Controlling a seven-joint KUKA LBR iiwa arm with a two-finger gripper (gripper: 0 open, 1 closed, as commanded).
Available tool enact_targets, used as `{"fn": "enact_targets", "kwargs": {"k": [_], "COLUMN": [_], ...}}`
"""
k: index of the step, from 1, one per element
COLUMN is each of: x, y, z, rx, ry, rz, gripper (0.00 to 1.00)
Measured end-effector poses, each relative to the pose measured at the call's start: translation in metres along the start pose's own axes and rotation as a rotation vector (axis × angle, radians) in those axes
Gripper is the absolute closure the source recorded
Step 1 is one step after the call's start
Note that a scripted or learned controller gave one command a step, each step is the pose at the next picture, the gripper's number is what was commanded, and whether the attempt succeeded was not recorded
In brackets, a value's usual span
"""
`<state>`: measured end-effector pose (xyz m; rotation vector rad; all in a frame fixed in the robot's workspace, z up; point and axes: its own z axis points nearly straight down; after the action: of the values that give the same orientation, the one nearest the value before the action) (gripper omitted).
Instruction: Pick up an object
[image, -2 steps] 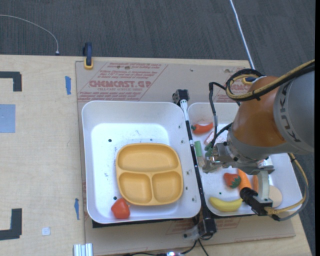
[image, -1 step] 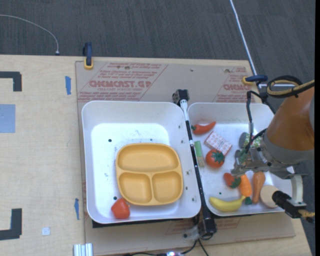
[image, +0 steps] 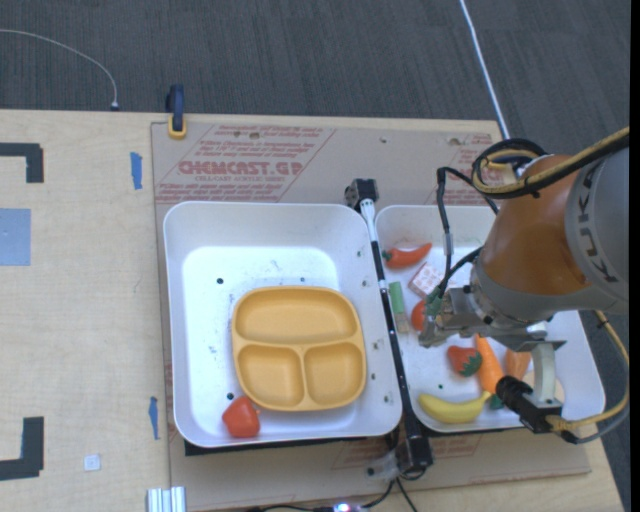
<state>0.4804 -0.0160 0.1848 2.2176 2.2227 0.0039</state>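
My gripper (image: 440, 325) hangs low over the middle of the right bin (image: 585, 395), under the orange wrist. Right below it lie a small red toy (image: 462, 359) and an orange carrot (image: 490, 368). A yellow banana (image: 452, 407) rests near the bin's front wall. A red-orange pepper (image: 408, 255) and a pale pink packet (image: 426, 279) lie toward the back left, with a green piece (image: 396, 297) along the left wall. Another red-orange bit (image: 418, 316) sits just left of the gripper. The arm hides much of the bin's right half.
The left bin (image: 190, 300) holds a yellow three-compartment plate (image: 298, 347) and a red tomato-like toy (image: 241, 417) at its front left corner. A black clamp (image: 361, 192) sits at the divider's far end. Cables loop above the wrist (image: 500, 165).
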Motion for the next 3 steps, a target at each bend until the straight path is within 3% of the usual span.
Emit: {"fn": "enact_targets", "kwargs": {"k": [1,3], "x": [-0.0008,-0.0008], "y": [-0.0001,-0.0001], "z": [0.0,0.0001], "rx": [0.0,0.0], "ry": [-0.001,-0.001], "rz": [0.001,0.001], "gripper": [0.0,0.0]}}
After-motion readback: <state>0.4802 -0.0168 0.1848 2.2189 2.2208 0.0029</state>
